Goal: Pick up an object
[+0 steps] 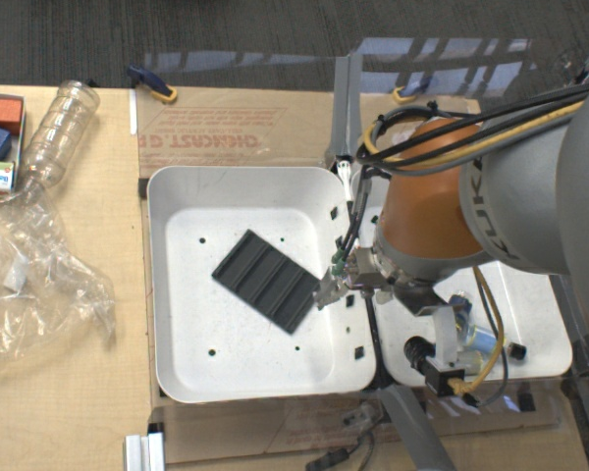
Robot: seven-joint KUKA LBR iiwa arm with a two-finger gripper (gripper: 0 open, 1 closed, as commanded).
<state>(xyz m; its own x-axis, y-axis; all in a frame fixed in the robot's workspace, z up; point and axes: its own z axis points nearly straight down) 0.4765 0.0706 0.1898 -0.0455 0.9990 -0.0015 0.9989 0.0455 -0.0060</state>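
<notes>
A dark grey, ribbed rectangular plastic panel point(265, 281) lies flat and skewed near the middle of the left shallow white bin point(177, 361). The grey arm with its orange band point(432, 209) reaches in over the wall between the two bins, and its tool point(332, 290) sits just beside the panel's right corner, at the left bin's right side. How far the tool is open cannot be told. A clear plastic bottle point(57, 130) lies on the desk point(98, 400) to the left.
</notes>
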